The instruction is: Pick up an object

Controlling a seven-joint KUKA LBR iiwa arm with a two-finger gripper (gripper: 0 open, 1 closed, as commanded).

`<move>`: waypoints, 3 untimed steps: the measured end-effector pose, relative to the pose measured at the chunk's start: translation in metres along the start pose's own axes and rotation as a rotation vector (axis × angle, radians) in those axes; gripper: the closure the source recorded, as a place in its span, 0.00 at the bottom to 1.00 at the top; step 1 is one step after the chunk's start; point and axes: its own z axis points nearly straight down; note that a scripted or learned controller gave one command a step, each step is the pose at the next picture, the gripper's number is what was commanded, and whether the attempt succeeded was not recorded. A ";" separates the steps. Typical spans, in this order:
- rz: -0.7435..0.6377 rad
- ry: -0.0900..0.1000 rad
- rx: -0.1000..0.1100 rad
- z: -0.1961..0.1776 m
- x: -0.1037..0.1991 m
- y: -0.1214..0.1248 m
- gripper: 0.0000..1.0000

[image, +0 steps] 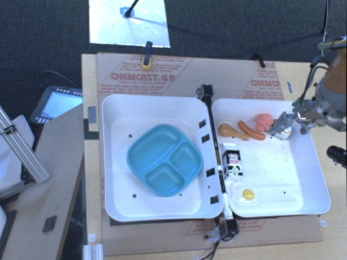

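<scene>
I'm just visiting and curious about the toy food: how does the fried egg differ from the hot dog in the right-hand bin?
The fried egg is flat, white with a yellow yolk; the hot dog is a long, thin orange-red stick. The egg lies at the near edge of the right bin, away from the gripper; the hot dog lies at the far side, close to it. Both rest loose on the bin floor.

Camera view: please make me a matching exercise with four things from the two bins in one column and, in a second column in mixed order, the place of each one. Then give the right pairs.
Things:
1. blue plate
2. fried egg
3. pink ball
4. cow carton

Places:
A. right bin, near front edge
B. right bin, back, just left of the gripper
C. middle of the left bin
D. right bin, close to the divider, between the sausage and the egg

Pairs: 1-C, 2-A, 3-B, 4-D
</scene>
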 end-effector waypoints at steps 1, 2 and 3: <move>0.000 0.001 0.000 0.053 0.009 -0.006 0.00; 0.001 0.000 0.000 0.098 0.002 -0.008 0.00; 0.000 -0.002 -0.006 0.084 0.002 -0.006 1.00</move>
